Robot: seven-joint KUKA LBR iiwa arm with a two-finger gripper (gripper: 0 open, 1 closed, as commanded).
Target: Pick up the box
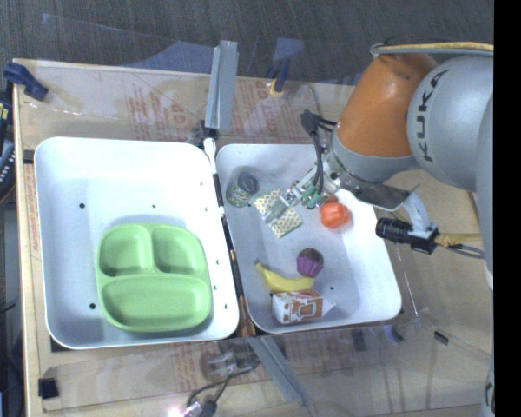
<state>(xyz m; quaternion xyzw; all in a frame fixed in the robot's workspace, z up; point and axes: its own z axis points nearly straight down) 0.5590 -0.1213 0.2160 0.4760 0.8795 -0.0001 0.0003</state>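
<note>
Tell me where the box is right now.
The box lies in the right bin, at its near edge toward the bottom of the camera view. It sits just below the banana, well apart from the gripper.

The box (296, 307) is a little carton, white up top with an orange-brown printed face, lying on its side down at 6 o'clock in the right bin (378, 298), touching a banana (284, 277) at its 11 o'clock.

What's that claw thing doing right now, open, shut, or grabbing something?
Gripper: cannot be told whether open or closed. It sits low in the right bin, far from the box, which lies untouched.
</note>
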